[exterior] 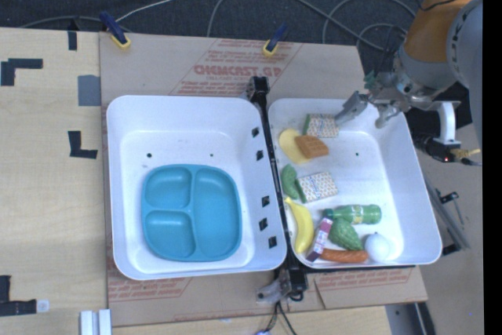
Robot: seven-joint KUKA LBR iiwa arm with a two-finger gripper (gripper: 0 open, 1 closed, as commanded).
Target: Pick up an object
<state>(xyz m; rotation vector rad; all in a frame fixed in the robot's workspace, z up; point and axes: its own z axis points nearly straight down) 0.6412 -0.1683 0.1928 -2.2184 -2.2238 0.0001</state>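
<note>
Gripper (366,111) hangs over the far right corner of the right bin (414,184), its two grey fingers (349,109) splayed apart with only bare bin floor and rim showing between them; it has hold of nothing and touches nothing that I can make out. The grey arm (439,35) with its orange band comes in from the right edge of the bench, so the hand sits at the bin's far rim, above the clutter rather than in it.

Candidates for the pick all lie in the right bin. Nearest the fingers is a speckled cracker-like square (321,125), close to the far edge, with an orange block (311,147) just beside it and touching a yellow piece (289,142) that leans toward the divider. A second speckled square (318,185) rests mid-bin beside a green item (291,184). Along the near edge are a banana (301,224), a green bottle (355,213), a leafy green piece (342,234), a carrot (343,255) and a white ball (377,246), packed so closely that several touch.

Judging by the hand's place, the first speckled square is the likeliest target, being flat and fairly free on its right side. The left bin (125,169) carries a blue divided tray (191,213) toward its near edge.
</note>
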